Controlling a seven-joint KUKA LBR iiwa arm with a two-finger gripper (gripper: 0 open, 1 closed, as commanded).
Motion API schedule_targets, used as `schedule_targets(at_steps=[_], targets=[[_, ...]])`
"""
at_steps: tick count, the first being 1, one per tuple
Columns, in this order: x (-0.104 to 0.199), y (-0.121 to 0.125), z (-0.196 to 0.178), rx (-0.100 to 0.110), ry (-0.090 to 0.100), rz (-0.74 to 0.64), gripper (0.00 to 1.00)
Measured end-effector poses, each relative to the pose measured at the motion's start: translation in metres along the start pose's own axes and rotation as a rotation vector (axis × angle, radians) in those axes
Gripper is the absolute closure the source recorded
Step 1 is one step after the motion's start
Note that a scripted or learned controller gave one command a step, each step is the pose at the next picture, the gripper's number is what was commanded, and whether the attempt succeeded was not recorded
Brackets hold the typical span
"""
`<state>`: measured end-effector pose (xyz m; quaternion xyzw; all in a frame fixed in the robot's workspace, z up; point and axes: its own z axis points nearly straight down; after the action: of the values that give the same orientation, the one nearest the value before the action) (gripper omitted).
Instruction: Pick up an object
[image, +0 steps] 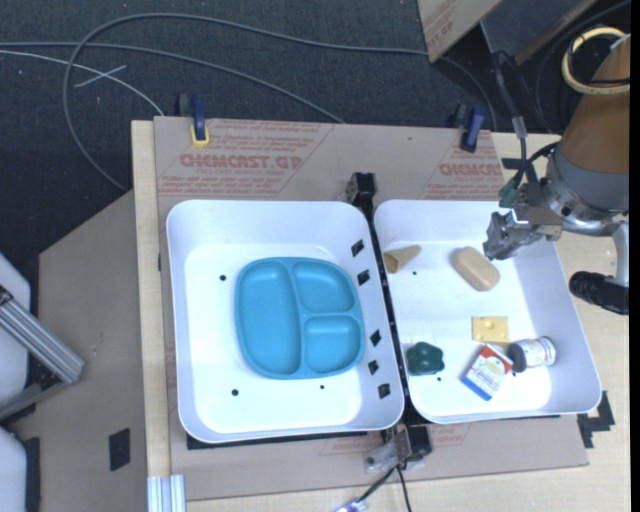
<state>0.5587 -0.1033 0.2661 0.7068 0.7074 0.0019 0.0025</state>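
The fingers (497, 243) hung dark and small at the upper right of the right bin (560, 330), and whether they were spread or pressed together could not be told from the slanted view; nothing showed between them. They sat just beside a tan bread roll (475, 269), which lay toward their seven o'clock on the bin floor, close to them but with contact unclear. Behind the fingers, toward two o'clock, the grey wrist and orange band of the arm (595, 160) reached in from the right.

Taking the right bin as a clock face, the roll lay near twelve o'clock. A smaller tan piece (403, 259) rested at about ten o'clock, close to the divider between the bins. A yellow square block (490, 327), like a cheese slice, lay near the centre. At five o'clock a small can with a white label (533, 353) lay on its side, touching or just beside a red, white and blue carton (485, 372) at six o'clock. A dark green toy (425, 359) sat at eight o'clock near the bin's left wall.

The left bin (200, 300) held a blue sectioned plate (298, 316) at its centre, well apart from the fingers. Both bins stood on a brown board (250, 150) clamped to the desk (90, 300), with blue clamps (199, 124) at its far edge.
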Motion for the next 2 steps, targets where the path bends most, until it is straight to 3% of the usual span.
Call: schedule_targets(at_steps=[2], targets=[[0.111,-0.026,0.001,0.009,0.003,-0.005,1.00]])
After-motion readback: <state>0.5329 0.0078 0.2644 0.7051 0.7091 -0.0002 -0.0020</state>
